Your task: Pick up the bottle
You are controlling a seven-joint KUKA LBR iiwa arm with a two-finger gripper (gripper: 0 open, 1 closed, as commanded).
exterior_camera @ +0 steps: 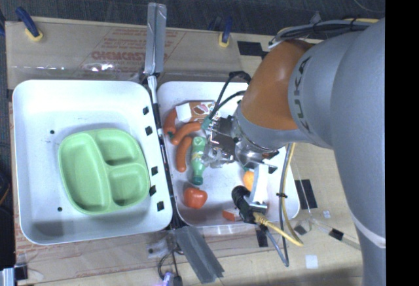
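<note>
Bottle (pixel 197 161): green, slim, smooth plastic, lying in the right bin (pixel 288 213), centre of frame.
My gripper (pixel 213 147): metal, directly at the bottle's right side; whether it clasps I cannot tell.
Neighbours: orange sausage shapes (pixel 183 136) upper left, round red tomato (pixel 194 197) below.
Left bin (pixel 39 108): glossy green divided tray (pixel 103 171).

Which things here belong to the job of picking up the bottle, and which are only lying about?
For the job:
- green bottle, in the right bin
- pincer, above the bottle

Lying about:
- tomato
- two sausages
- orange fruit
- green tray, in the left bin
</note>
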